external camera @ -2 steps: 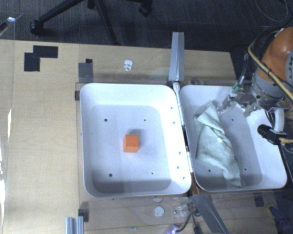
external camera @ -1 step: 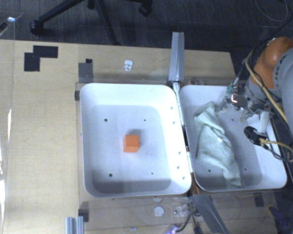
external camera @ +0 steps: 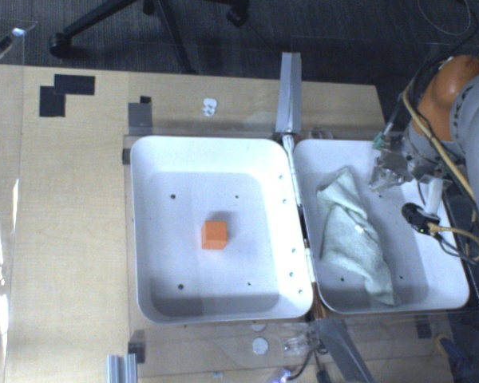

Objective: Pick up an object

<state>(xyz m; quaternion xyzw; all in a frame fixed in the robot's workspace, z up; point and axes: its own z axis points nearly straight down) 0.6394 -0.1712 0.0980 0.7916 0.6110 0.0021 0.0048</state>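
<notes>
Spotted the gripper (external camera: 387,172) over the far side of the right bin (external camera: 439,290), hanging off the grey arm (external camera: 463,110) that came in from the right. Couldn't tell whether open or clamped, way too small and cluttered at that angle. Saw nothing held in it though. Also couldn't say how high above the bin floor.

Just beside it, toward the middle: a crumpled pale cloth (external camera: 353,230), sprawled from near the gripper down to the bin's near edge, hugging the wall next to the left bin (external camera: 156,230). Noticed a black cable (external camera: 419,214) looped off the wrist over the bare part of the bin, apart from the cloth.

Over in the left bin: one small orange cube (external camera: 215,234), sitting flat roughly mid-floor, well apart from the gripper and from every wall. Light wood bench (external camera: 64,214) under it all.

Looked like the approach step to me, nothing grabbed yet. Guessing the cloth as the target, being the closest thing. Next move, probably: shift a bit toward the cloth's upper folds, drop straight down, pinch a ridge rather than flat fabric. Risky bit: soft cloth slipping out or only a corner lifting. Otherwise, a long reach across for the cube, easier to grip but needing square alignment on its sides.
</notes>
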